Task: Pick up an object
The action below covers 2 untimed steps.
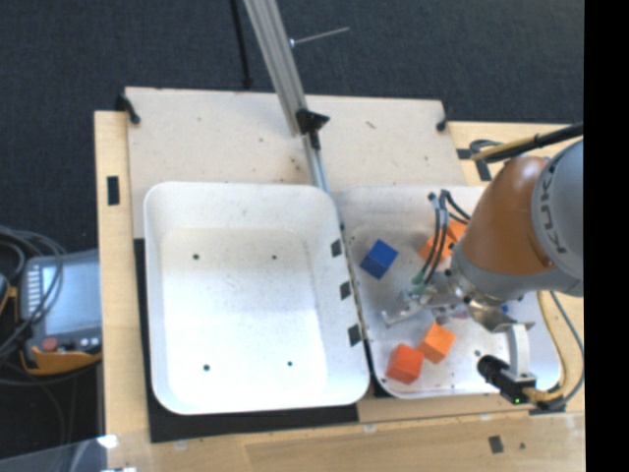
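You've got the hand [418, 303] low in the right bin [393, 214], can't tell its grip. Blue cube [379, 259] sits toward the far-left corner, two orange blocks [421, 353] by the near edge.

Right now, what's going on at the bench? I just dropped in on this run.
The KUKA arm has reached in from the right and hangs over the right bin, its gripper low among the loose blocks. A blue block lies toward the bin's upper left; two orange blocks sit near its front edge, and another orange piece peeks out beside the arm. No block shows between the fingers. The left bin sits alongside.
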### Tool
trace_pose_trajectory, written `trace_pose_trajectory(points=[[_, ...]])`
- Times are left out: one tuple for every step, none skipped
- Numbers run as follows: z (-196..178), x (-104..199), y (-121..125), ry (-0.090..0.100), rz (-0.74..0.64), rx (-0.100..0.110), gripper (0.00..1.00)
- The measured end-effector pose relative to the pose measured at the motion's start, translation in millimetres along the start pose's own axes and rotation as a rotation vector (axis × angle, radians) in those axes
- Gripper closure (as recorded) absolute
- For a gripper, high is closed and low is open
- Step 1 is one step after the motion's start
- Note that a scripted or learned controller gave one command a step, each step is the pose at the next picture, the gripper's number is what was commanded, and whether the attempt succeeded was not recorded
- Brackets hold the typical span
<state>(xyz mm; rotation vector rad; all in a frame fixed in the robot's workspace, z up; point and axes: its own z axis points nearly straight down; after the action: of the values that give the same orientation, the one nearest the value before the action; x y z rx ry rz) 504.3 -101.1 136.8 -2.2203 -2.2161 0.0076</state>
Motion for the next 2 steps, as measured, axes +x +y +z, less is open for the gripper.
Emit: trace_pose_trajectory(points=[[-14.5, -0.4, 3.2, 0.000, 0.007, -0.012, 1.00], [-61.8, -4.3, 12.3, -0.001, -0.004, -0.013, 1.00]])
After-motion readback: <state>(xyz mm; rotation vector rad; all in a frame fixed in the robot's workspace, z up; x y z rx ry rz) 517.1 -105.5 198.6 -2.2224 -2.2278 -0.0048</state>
